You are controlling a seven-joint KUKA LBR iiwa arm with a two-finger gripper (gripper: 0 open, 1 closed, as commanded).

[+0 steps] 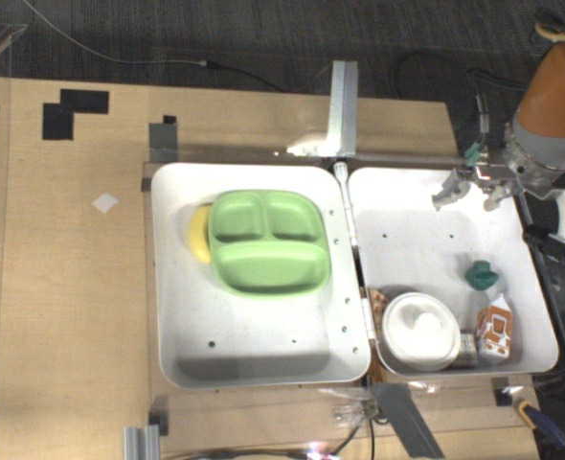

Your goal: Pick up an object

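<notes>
A green divided plate (266,241) lies in the left bin (187,343), partly covering a yellow object (198,234) at its left edge. In the right bin (407,209) a white bowl (419,330) sits at the near side, a small teal object (482,276) lies to its right, and an orange-and-white packet (494,330) rests near the front right corner. My gripper (472,193) hangs over the far right part of the right bin, fingers open with nothing between them, well above and behind the teal object.
A metal post (344,108) stands behind the divider between the bins. Dark cables (551,247) run along the right bin's right rim. Black markers (75,111) lie on the wooden bench at far left.
</notes>
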